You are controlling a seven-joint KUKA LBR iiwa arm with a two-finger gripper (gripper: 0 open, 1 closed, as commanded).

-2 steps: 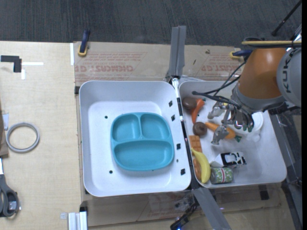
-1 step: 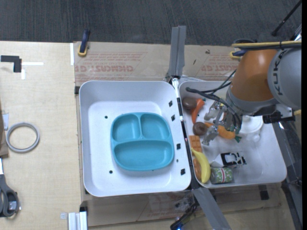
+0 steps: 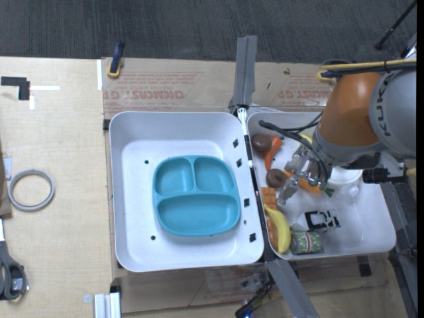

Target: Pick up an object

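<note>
Camera view shows the gripper (image 3: 299, 175) lowered into the right bin (image 3: 371, 234), among the clutter at its left side; whether it is open or closed cannot be told. Near it lie a carrot (image 3: 272, 152), a brown round item (image 3: 275, 176), a banana (image 3: 279, 229) and a green can (image 3: 307, 242). A blue 3-compartment plate (image 3: 197, 196) sits in the left bin (image 3: 129, 177). A tape roll (image 3: 30, 189) lies on the surface (image 3: 53, 257).
</note>
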